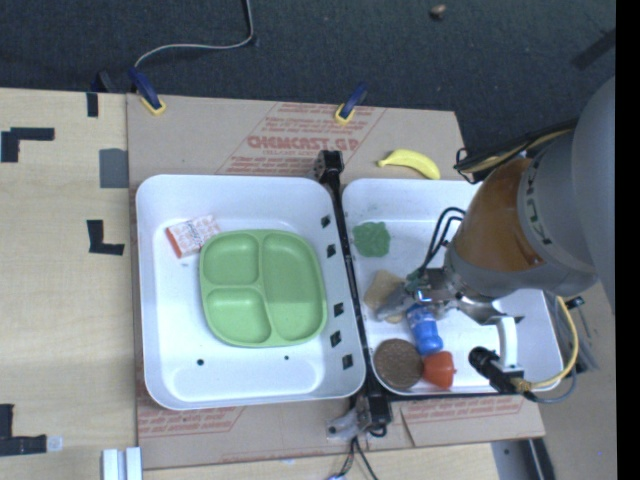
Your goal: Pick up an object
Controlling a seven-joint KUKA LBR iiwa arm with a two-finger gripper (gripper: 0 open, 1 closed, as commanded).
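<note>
Two white bins sit on cardboard over dark carpet; the hand's grip is unclear.

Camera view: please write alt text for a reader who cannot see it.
A grey robot arm reaches into the right white bin, its pincer over small objects: blue bottle, brown disc, red piece. The left bin holds a green divided plate.

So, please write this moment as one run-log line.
claw: over right bin | nearest: blue object | left bin: green plate
</note>
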